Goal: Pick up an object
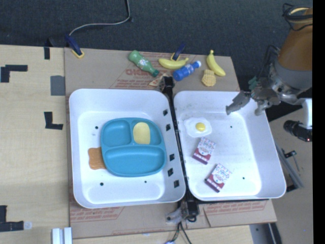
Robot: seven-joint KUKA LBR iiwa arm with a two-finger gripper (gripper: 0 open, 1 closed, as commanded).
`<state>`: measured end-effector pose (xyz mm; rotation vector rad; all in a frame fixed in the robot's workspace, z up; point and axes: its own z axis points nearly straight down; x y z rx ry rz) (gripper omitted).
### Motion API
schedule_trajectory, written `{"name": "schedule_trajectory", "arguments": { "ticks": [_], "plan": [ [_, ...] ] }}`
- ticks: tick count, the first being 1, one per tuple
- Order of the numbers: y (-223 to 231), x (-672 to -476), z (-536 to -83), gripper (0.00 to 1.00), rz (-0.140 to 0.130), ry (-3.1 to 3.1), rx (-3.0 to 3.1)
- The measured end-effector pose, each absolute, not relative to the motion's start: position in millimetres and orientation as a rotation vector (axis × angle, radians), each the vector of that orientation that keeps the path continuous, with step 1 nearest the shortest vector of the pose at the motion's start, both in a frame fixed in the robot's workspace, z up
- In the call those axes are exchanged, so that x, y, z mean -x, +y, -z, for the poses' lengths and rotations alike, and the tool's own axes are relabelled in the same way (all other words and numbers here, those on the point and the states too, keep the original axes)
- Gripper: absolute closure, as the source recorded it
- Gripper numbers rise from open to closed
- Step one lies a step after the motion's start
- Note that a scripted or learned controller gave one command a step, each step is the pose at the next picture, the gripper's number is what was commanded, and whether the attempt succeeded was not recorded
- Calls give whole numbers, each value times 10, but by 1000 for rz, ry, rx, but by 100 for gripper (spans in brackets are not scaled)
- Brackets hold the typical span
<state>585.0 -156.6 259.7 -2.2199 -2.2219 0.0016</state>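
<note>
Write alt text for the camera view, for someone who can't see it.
A gripper hangs over the right bin, which holds a fried egg and two small cartons; the left bin holds a blue divided plate.

bench (30, 151) | two white bins (84, 103) at centre | behind bins: green bottle (142, 63), blue bottle (186, 70), two bananas (172, 63), waffle piece (208, 78)

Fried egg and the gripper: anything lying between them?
No. In the camera view, bare white bin floor separates the fried egg from the gripper.
</note>
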Motion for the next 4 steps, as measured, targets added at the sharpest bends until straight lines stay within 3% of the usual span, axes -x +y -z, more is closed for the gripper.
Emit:
{"name": "schedule_trajectory", "arguments": {
  "ticks": [1, 2, 3, 4],
  "plan": [
    [-1003, -5556, -1269, 0, -3, -2219, 2217],
    [-1023, -6040, -1016, 0, -1, -2221, 2219],
    [-1054, -5292, -862, 0, 1, -2222, 2223],
    [-1062, -5300, -960, 100, 2, -2224, 2226]
  ]
}}
